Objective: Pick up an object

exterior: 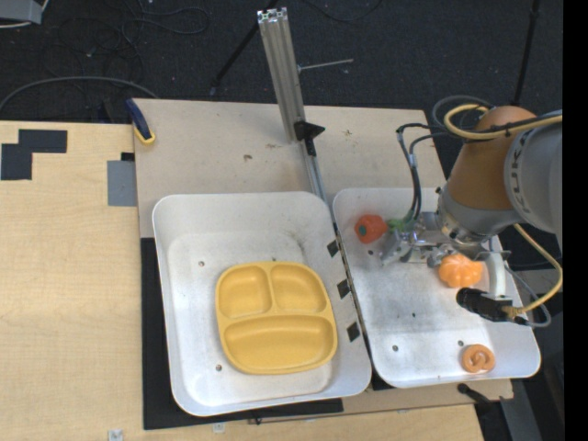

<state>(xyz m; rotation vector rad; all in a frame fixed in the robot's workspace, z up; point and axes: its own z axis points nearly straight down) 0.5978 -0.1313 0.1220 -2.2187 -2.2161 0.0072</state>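
Note:
My gripper [401,246] is low over the far part of the right bin [413,338], and the arm reaches in from the right. A red-orange round object with a green top [370,229] lies just left of the gripper, close to it; whether they touch I cannot tell. An orange lumpy object [459,270] sits right beside the gripper on its right, partly under the wrist. A small orange ring-shaped object [476,358] rests near the bin's front right corner.
The left bin [184,246] holds a yellow divided plate [275,317]. A metal post [285,72] stands behind the bins. Black clips [342,288] sit along the seam between the two bins.

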